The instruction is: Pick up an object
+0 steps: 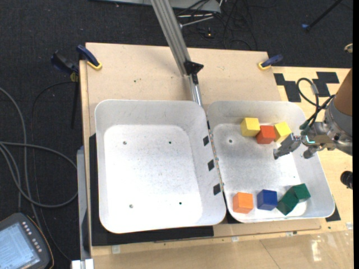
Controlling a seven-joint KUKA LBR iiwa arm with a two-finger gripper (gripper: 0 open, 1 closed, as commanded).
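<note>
The right bin (235, 161) holds several small blocks. Near its far side a yellow block (250, 126), a red-orange block (267, 134) and a second yellow block (282, 130) sit in a tight row. Along the near side lie an orange block (243, 202), a blue block (267, 199) and two green blocks (301, 192) (288, 204). My gripper (294, 149) hangs over the right part of this bin, just below and right of the second yellow block. It is open, with nothing between its fingers.
The left bin (146, 167) lies beside the right one, with a dark strip between them. A slanted metal pole (171, 29) rises from the bench behind the bins. Clamps (90, 58) (270, 61) sit at the bench's far corners.
</note>
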